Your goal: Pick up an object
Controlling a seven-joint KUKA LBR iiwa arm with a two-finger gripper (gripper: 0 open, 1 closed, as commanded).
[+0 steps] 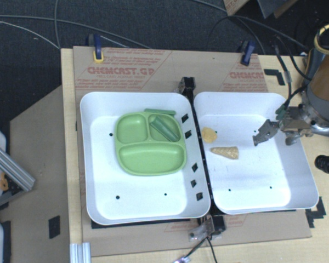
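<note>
On the desk [126,64], the left bin [98,196] carries a green divided plate [151,145] with a green pod-like piece [164,127] lying in its upper right compartment. Just across the divider, the right bin [296,190] holds two small things near its left wall: a round yellowish lump [209,135] and, just below and right of it, a tan cone-shaped piece [226,153], lying flat with its tip pointing left. The two are near each other but apart. Further right, the jaws [275,132] hang above the right bin's upper right part, spread apart with nothing between them, well clear of both pieces.

The cone looks the nearer and easier target. To do this well, the jaws should travel left and a little toward the camera, centre over the cone's thicker end, turn to straddle its narrow width, then drop low before closing, keeping clear of the lump.
</note>
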